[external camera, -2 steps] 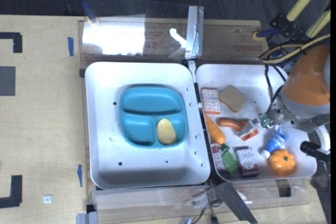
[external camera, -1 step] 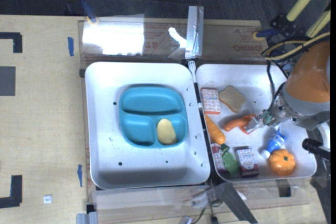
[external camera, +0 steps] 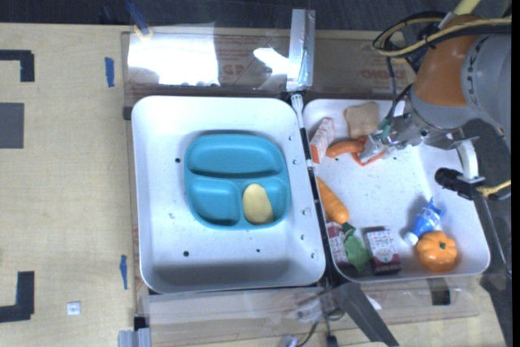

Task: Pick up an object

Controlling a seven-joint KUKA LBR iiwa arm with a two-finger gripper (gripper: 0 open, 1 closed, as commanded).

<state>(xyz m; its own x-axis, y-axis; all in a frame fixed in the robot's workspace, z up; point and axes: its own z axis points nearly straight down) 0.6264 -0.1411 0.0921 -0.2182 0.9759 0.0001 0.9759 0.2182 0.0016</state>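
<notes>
The fingers (external camera: 380,144) are down in the far part of the right bin (external camera: 406,187), at the end of the grey arm (external camera: 479,89) with its orange band (external camera: 443,69). How far apart they stand cannot be told, and nothing can be made out between them. Just to their left lies an orange carrot-like piece (external camera: 348,148), its red-tipped end reaching under them; whether they touch it is unclear. Just beyond the fingers sits a tan slice of bread (external camera: 361,119). Further left, against the bin's wall, is a small red and white packet (external camera: 322,138).

Nearer the camera than the fingers and to their left lies a carrot (external camera: 333,203). Well nearer still, along the bin's front edge, are a green item (external camera: 349,248), a dark red box (external camera: 380,246), a blue and white bottle (external camera: 426,220) and an orange pumpkin (external camera: 439,251).

Well to the left of the fingers, the left bin (external camera: 162,175) holds a blue divided tray (external camera: 236,179) with a yellow lemon (external camera: 257,203) in its near right compartment. Both bins stand on the wooden table (external camera: 57,191).
</notes>
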